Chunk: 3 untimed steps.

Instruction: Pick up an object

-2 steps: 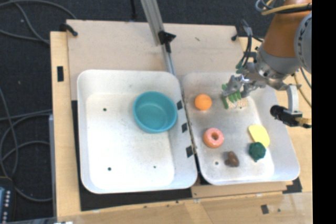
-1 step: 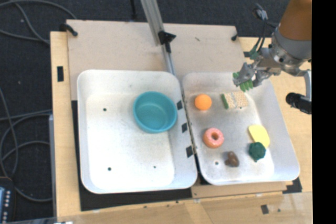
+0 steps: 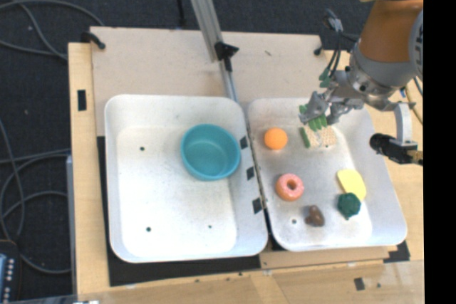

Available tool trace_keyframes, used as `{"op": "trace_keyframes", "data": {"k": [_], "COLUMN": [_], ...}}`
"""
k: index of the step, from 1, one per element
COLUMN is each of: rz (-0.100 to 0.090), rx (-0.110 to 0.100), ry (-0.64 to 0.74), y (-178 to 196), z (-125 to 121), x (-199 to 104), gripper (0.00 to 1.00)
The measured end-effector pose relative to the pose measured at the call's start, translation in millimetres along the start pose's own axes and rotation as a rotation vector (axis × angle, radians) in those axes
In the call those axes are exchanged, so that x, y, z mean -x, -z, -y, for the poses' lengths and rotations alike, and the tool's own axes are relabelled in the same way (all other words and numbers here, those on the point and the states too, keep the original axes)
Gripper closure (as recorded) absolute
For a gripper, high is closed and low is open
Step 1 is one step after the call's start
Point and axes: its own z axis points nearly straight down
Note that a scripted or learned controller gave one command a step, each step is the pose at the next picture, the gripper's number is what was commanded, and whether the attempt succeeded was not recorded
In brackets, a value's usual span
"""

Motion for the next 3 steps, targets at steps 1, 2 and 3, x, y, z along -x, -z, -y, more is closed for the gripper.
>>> {"op": "trace_keyframes", "data": {"k": [1,2,3], "rz": [0.001,-0.001,-0.001], "rx": [0.000,-0.001,-0.001], "ry": [-0.003,0.001,-0.001], "y": [-13.5,-7.9,-7.1], "z": [8.0,18.9,36.0], "x": [-42.1,-88.4,-134.1], "gripper": [1.00,1.00,1.00]}}
